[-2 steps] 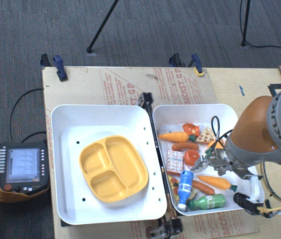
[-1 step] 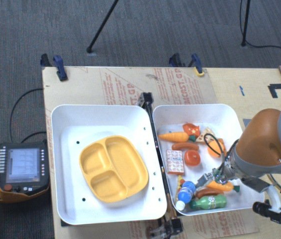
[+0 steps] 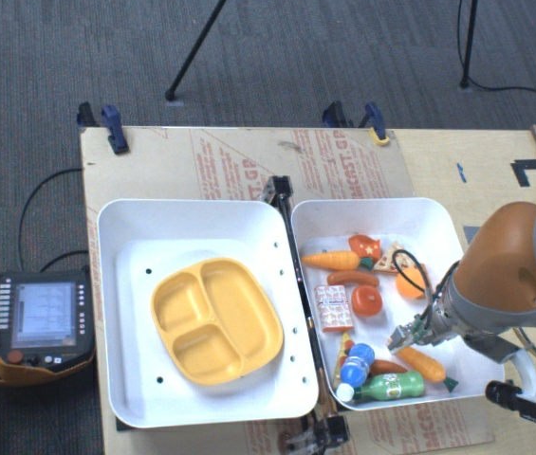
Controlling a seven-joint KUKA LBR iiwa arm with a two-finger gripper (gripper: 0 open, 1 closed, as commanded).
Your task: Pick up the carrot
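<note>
Camera view from above puts the gripper [image 3: 412, 335] low in the right-hand shallow white bin [image 3: 438, 218], just beside a small orange carrot with a green tip [image 3: 425, 363], probably lining up a grasp. Whether it is open or closed, I cannot tell. Another orange carrot [image 3: 332, 261] lies well apart, by the bin's left wall.

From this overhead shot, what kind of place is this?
Probably a robotics lab test bench: two white bins clamped on a board, a teach pendant on the carpet, tripod legs behind, and toy food such as a carrot.
</note>
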